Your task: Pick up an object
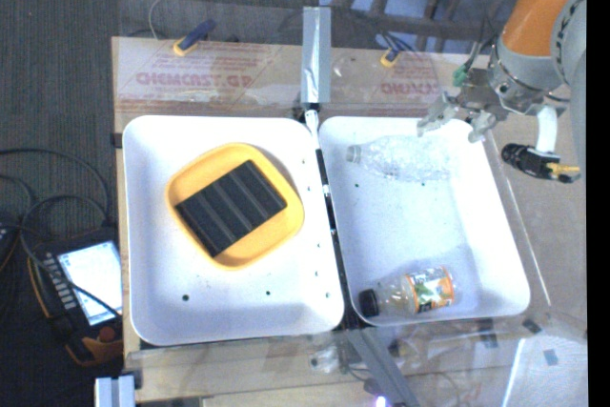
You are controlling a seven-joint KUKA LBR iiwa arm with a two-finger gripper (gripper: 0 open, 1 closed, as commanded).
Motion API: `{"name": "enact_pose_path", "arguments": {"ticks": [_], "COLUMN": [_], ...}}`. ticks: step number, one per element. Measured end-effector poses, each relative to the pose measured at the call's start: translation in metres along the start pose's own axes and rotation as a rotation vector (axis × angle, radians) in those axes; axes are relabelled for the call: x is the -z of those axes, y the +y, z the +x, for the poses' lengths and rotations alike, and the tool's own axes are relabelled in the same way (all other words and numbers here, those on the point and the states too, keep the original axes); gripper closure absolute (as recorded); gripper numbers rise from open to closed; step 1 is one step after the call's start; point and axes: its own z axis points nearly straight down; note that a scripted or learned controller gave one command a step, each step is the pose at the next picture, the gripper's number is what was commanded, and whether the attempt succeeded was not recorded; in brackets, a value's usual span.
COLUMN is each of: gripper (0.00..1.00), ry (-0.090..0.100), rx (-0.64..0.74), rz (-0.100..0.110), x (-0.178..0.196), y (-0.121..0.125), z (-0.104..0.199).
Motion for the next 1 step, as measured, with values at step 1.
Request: {"name": "enact_pose_path", "arguments": {"ticks": [1], "gripper": [0.00], "ry": [0.003], "rx": [-0.167], "rz": [0.002], "x": [0.0194], "y": [-0.0386], "z": [-0.0188]}}
